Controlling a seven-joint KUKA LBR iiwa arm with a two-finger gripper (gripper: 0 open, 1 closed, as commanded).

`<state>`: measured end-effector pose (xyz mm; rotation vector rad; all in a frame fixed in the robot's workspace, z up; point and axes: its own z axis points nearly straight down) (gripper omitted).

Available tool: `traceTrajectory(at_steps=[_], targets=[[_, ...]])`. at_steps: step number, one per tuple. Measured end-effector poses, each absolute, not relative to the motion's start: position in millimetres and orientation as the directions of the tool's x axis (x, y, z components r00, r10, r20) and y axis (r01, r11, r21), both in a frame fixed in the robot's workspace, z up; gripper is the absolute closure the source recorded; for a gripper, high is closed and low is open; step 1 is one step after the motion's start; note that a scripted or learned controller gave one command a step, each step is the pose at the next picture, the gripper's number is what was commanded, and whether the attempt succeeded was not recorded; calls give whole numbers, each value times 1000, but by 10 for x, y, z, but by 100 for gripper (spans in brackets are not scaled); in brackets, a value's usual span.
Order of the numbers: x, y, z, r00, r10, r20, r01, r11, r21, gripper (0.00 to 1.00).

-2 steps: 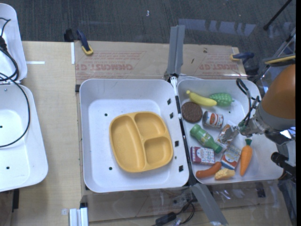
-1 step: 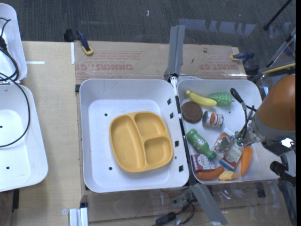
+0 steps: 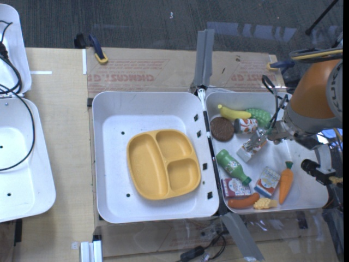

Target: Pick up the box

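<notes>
The gripper [image 3: 255,144] hangs low in the right bin [image 3: 322,201], among crowded toy food; whether it is spread or pinched cannot be told from this angle. The left bin [image 3: 103,162], well off to the gripper's left, carries a yellow divided plate [image 3: 163,164] with bare floor around it. Below the gripper lie two small cartons: the box [image 3: 267,181], blue and white, just beside a carrot [image 3: 285,183], and a red carton [image 3: 235,188] touching a green bottle [image 3: 233,167]. A descent here risks nudging the carrot or catching the wrong carton, since the neighbours sit so tight. Above the gripper, a banana [image 3: 234,113], a brown disc [image 3: 222,128] and a small can [image 3: 246,125] hem the far wall. The clearest room lies to the gripper's right.
</notes>
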<state>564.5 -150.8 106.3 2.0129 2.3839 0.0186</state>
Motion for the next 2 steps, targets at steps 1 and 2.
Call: traceTrajectory(at_steps=[1,2], targets=[[4969,-1759,1063,-322,946,-18,946,323,31,0],[4878,-1401,1060,-365,931,-26,930,366,29,0]])
